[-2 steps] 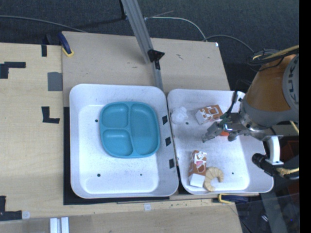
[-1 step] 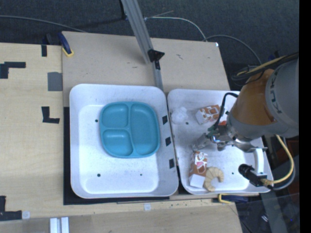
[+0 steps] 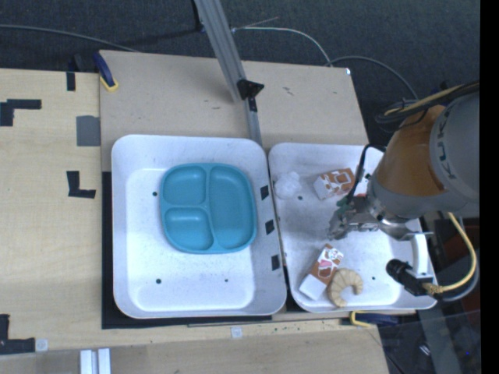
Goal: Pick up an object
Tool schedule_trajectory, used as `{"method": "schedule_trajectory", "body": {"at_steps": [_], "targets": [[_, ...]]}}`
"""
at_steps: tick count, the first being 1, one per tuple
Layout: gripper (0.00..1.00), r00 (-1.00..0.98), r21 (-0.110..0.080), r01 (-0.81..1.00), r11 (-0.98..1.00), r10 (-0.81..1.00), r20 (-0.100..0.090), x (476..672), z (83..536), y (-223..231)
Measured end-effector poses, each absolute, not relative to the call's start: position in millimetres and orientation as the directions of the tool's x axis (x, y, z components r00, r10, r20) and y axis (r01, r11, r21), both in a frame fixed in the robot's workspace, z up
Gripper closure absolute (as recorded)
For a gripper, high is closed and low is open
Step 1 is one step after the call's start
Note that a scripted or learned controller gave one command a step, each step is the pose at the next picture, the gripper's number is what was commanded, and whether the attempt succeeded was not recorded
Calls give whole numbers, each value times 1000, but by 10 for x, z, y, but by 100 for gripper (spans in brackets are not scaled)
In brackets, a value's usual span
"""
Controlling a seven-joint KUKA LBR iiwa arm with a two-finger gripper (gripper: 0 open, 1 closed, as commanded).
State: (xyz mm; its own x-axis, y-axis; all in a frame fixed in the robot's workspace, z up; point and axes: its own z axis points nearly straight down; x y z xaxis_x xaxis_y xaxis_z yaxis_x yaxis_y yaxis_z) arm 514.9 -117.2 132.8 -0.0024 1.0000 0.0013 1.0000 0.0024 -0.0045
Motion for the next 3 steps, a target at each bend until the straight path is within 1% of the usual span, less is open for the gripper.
{"method": "schedule_trajectory", "body": {"at_steps": [1, 2, 3], "targets": [[100, -2, 2, 1000, 2, 1000, 0, 5093, 1809, -1099], [100, -1, 5, 1000, 1, 1000, -2, 5122, 2401, -1179], [100, -1, 1, 1000, 1, 1000, 0, 5127, 2583, -1176]]}}
